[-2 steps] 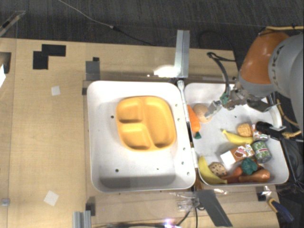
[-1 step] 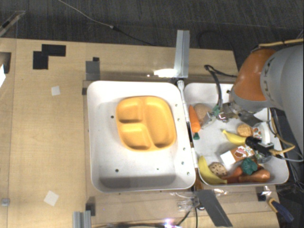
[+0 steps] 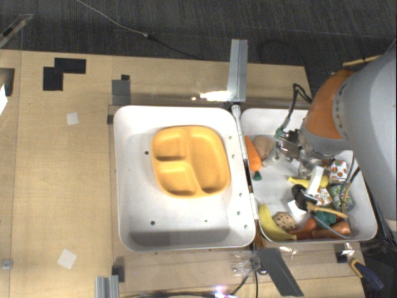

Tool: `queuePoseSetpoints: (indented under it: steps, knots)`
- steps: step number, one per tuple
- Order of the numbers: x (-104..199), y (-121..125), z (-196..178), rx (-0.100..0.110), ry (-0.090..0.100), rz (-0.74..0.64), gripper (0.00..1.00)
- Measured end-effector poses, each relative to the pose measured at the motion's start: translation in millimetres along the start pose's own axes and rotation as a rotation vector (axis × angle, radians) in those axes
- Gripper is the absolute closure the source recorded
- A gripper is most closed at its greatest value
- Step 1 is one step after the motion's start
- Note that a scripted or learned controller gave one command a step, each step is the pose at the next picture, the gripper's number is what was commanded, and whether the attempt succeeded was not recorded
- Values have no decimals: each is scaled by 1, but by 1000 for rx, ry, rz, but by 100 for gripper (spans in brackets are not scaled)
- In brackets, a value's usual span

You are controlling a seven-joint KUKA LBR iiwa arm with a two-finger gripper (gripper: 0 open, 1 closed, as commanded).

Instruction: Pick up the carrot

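The grey arm with its orange band (image 3: 322, 107) reaches in from the right edge and bends down over the right white bin (image 3: 367, 225), its bulky wrist covering that bin's far right corner. The two-finger gripper (image 3: 291, 146) hangs low over the bin's upper middle, pointing toward the left wall; whether it is spread or closed cannot be told, since cabling and the wrist body blur it.

The slim orange carrot with a green tip (image 3: 252, 156) lies along the right bin's left wall, touching or almost touching that wall, with a brownish rounded potato-like lump (image 3: 264, 145) just beside it on the gripper's side. The gripper is near the carrot but apart from it. Bare white floor lies below the carrot, in the bin's middle. The near right corner is crowded: a yellow banana (image 3: 273, 225), a speckled cookie (image 3: 285, 220) and other small toys are heaped together.

The left white bin (image 3: 133, 185) carries a yellow divided plastic tray (image 3: 189, 160) in its middle, with bare floor all round it.
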State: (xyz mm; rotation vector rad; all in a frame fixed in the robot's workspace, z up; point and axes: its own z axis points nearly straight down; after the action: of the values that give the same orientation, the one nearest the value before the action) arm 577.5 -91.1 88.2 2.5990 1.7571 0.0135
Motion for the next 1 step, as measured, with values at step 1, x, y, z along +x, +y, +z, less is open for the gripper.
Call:
queuePoseSetpoints:
  steps: [1]
  knots:
    - [-1, -29, -1, -4, 0, -35, 0]
